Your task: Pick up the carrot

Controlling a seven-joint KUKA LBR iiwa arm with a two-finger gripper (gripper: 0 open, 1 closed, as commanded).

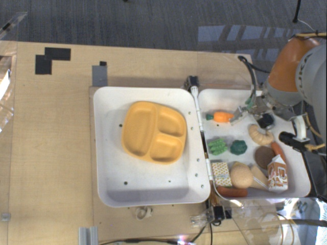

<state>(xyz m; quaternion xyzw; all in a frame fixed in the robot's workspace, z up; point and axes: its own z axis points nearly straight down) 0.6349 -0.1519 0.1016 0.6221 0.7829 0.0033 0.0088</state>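
The carrot [222, 117] is seen in the right bin [225, 97], near that bin's upper left corner, lying flat on the white floor. Its long axis runs roughly left to right across the view, with the green top at the left end and the orange body pointing right, toward the arm. The gripper [240, 113] is located just beside the carrot's right end, slightly above it in the view, at the tip of the grey arm that enters from the right. The carrot therefore lies to the gripper's left in the view, close enough that the two appear to touch or nearly touch; contact cannot be confirmed. Whether the gripper is spread or closed cannot be told at this resolution, and nothing is seen clasped in it. A croissant [261, 134] is seen lower right of the gripper, well clear of the carrot. The left bin [102, 137] carries a yellow divided plate [153, 131].
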